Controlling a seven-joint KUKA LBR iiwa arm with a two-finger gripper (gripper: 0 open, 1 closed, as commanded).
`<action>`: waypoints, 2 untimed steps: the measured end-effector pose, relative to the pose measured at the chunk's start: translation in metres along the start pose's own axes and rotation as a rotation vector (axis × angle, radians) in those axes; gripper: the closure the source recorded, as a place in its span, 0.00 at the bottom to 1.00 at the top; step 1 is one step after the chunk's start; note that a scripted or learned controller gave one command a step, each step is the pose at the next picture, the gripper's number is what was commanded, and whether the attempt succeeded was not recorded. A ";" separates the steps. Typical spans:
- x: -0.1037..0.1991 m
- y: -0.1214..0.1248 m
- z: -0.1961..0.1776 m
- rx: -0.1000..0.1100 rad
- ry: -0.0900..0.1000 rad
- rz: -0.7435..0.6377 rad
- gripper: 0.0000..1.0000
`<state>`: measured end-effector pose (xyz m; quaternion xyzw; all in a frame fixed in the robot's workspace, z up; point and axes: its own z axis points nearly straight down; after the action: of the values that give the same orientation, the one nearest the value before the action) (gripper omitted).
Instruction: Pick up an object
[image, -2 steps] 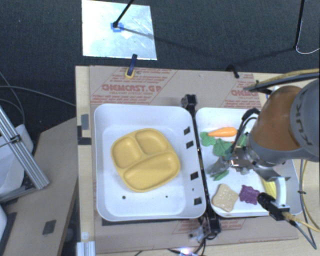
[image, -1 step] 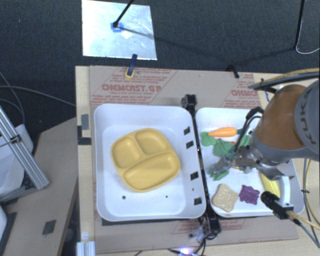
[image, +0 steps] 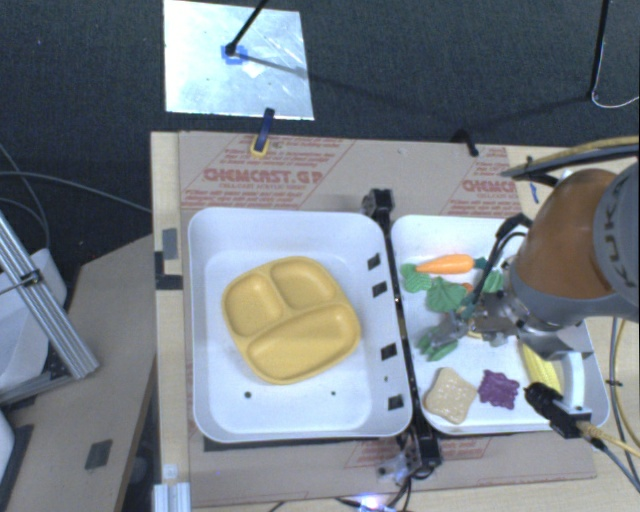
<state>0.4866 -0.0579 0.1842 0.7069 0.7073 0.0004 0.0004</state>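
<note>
At the near edge of the right-hand bin (image: 600, 405), a tan toy cracker (image: 449, 395) lies flat beside a purple bunch of toy grapes (image: 498, 388), with a yellow toy corn cob (image: 541, 368) just right of them, partly under the arm (image: 575, 250) and running near to far. Just beyond these, the gripper (image: 462, 325) of the grey KUKA arm, its orange band prominent, reaches in from the right and sits low over a cluster of green leafy toy pieces (image: 437, 298) in the middle of the bin; whether the jaws are apart or together cannot be told, as the wrist hardware and the greens blur together there. The greens crowd close around the gripper, one piece lying nearer, at its left. Farther back, an orange toy carrot (image: 445, 265) lies on the bin floor, its long axis running left to right, the green top at the right end beside the arm's black cabling. In the left-hand bin (image: 215, 300), well apart from the arm, a yellow three-compartment plate (image: 290, 318) rests alone. A black divider with clips (image: 392, 300) separates the two bins. Both stand on a brown-papered worktop (image: 330, 170), and beyond it a shiny metal sheet (image: 238, 60) lies on dark carpet.
</note>
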 end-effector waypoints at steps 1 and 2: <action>-0.027 -0.001 0.035 0.003 -0.001 0.002 0.00; -0.026 0.035 0.103 0.001 0.000 -0.005 0.00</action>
<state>0.5220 -0.0838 0.0811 0.7052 0.7090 0.0000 0.0000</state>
